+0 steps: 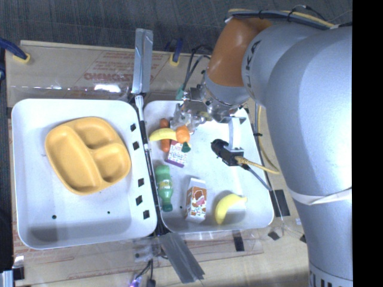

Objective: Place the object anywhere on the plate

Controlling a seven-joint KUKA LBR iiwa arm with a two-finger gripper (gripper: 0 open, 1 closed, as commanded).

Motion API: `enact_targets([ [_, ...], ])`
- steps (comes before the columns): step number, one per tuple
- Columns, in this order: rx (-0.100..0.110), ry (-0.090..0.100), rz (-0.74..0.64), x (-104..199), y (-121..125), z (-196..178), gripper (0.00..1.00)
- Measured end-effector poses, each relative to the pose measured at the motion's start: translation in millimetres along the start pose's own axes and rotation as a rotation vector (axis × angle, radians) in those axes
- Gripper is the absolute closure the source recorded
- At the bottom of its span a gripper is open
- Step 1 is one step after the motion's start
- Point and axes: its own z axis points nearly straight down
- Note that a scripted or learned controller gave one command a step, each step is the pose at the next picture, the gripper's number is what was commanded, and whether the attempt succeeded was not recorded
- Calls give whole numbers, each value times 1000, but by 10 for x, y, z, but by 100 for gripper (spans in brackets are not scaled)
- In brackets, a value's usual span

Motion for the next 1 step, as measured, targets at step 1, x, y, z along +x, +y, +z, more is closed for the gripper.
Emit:
enact_targets([
  [1,1,-1,-92,785,-185,-177,100],
])
